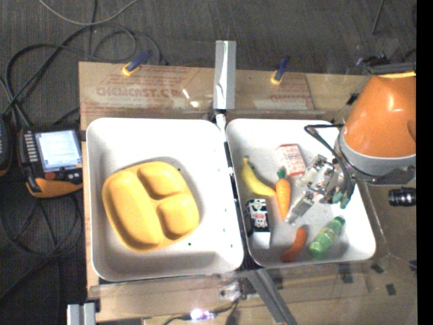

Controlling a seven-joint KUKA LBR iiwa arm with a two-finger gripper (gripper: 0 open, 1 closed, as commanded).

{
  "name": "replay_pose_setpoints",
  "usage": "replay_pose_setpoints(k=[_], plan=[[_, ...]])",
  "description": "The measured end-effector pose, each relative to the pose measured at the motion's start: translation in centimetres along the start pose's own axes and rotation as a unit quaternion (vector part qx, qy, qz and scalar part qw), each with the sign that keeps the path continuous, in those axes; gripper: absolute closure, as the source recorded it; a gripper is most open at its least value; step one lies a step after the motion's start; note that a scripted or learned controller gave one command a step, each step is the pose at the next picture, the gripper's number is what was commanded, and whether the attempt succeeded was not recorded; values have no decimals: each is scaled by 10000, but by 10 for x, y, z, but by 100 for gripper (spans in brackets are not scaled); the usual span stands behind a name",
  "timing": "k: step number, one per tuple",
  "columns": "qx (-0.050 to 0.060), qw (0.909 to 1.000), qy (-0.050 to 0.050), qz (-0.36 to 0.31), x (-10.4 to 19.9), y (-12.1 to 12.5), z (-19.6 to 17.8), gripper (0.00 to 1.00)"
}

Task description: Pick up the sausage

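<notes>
The hand (302, 206), its grip impossible to tell, hovers above the sausage (294, 244), likely soft, slippery, best pinched mid-length

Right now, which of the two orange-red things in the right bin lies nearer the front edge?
The sausage, reddish, beside the green bottle; the carrot lies farther back by the banana.

Cut off at the right picture edge: the arm's orange band (385, 117). Hidden under it: the right bin's (260, 252) far right corner and part of its right wall. Too small and cluttered to tell: how the gripper's (314, 191) metal parts stand. Unreadable: print on the small carton (291, 158).
</notes>
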State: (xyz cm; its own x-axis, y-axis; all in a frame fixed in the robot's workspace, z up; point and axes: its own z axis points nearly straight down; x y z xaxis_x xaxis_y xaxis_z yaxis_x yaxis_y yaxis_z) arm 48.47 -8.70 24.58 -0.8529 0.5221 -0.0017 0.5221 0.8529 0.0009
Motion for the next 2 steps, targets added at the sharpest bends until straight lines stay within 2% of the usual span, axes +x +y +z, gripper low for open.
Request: replay_pose_setpoints(k=[1,2], plan=[[11,9975,19,-700,-24,-42,110,0],[-25,9964,-47,-841,-41,-61,154,0]])
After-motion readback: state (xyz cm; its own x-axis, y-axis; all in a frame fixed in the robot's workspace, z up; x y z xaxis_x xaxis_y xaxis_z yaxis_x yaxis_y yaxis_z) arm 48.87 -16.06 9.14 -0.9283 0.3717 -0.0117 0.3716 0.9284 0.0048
